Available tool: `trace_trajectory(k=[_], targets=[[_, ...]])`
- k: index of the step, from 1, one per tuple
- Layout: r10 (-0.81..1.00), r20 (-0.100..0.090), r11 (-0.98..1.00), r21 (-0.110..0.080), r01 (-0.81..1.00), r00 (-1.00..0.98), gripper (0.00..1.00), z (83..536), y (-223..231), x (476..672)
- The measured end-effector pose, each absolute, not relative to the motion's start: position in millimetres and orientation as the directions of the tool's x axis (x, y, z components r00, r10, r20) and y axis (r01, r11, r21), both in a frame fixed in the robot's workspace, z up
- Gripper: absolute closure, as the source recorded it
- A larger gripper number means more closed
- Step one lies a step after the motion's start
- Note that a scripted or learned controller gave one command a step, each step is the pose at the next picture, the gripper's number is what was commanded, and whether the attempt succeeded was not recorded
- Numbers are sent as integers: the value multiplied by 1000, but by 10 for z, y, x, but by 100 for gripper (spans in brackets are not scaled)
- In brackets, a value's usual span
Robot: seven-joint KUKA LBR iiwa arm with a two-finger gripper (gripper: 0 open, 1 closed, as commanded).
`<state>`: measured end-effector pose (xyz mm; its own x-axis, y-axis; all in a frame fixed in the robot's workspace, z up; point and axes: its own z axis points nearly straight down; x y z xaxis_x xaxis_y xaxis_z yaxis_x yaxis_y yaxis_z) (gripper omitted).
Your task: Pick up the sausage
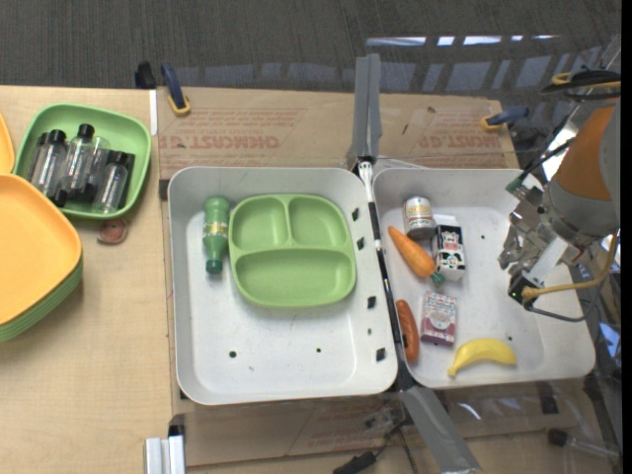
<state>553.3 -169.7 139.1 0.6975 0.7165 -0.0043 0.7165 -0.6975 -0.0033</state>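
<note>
The sausage (pixel 406 330), probably light and slick, lies along the near-centre wall of the right bin (pixel 491 296); grasp its middle crosswise; how wide the gripper (pixel 521 270) stands I cannot tell

The arm (pixel 585 215) has a smooth, rounded grey casing with a dull sheen. A broad orange band (pixel 592 156) wraps around it above the wrist, bright against the grey. Below the band the shell runs on in the same grey. The gripper (pixel 515 250) is a cluster of silvery-grey metal parts with darker joints, and its finer detail is too small to tell.
</note>
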Motion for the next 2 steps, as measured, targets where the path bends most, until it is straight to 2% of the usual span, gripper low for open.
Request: trace_trajectory(k=[1, 2], targets=[[786, -3, -618, -4, 786, 618, 100, 967, -1906, 5401], [741, -3, -672, -1, 741, 672, 100, 1494, -1885, 6075]])
